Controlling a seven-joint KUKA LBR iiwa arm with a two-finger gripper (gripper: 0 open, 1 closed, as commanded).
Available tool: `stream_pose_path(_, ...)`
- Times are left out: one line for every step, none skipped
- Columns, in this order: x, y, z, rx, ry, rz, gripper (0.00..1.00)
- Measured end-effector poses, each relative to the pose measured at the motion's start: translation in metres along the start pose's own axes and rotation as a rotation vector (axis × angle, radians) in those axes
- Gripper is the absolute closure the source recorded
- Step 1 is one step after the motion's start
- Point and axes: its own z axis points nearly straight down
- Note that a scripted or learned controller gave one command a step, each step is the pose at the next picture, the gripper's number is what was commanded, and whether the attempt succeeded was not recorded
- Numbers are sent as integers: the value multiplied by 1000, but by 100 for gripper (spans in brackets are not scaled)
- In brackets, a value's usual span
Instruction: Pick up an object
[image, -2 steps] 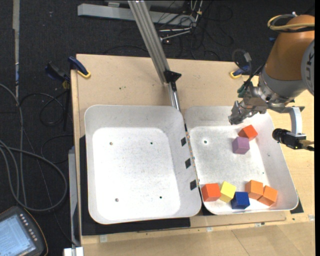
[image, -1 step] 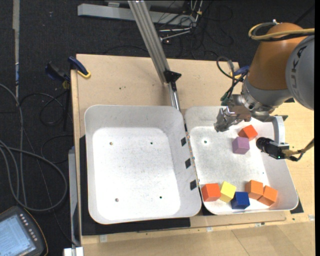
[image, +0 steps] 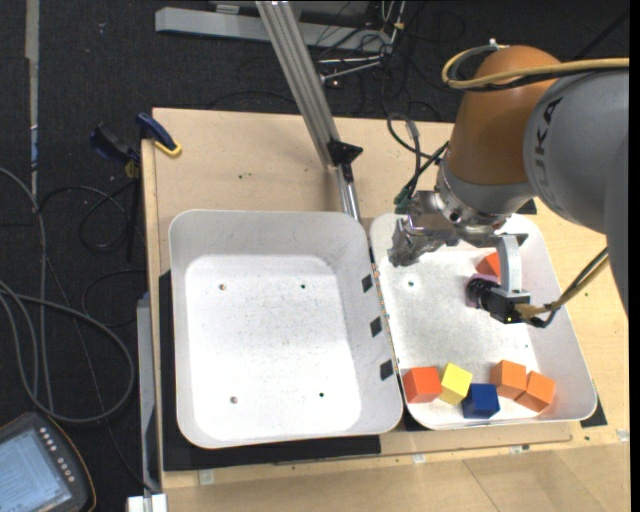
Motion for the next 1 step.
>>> stream_pose_path(57,-2,0,-1,0,1,100)
